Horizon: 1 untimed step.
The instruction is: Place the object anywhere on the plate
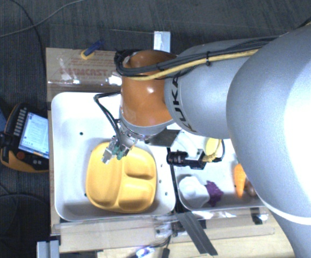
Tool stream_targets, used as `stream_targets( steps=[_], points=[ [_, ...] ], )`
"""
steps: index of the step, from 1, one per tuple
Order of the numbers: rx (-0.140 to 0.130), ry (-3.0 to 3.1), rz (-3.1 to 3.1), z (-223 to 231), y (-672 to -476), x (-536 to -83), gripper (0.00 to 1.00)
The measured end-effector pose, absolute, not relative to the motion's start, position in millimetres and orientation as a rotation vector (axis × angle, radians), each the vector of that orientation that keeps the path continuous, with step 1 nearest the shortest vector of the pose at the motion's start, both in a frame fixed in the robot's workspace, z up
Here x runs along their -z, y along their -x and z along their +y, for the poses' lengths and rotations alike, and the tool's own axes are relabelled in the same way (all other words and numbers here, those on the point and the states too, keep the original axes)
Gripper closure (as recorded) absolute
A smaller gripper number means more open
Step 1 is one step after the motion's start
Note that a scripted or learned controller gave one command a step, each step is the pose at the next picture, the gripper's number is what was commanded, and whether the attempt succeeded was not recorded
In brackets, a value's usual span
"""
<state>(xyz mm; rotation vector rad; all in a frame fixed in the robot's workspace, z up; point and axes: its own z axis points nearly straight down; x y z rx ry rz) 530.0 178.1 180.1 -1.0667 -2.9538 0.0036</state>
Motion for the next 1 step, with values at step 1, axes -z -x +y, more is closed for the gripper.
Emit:
stream_targets(
  steps=[1],
  points=[
    [-0.001, 1.024, -2.968, 207.5, -484.4, -214.9, 1.00]
  ],
)
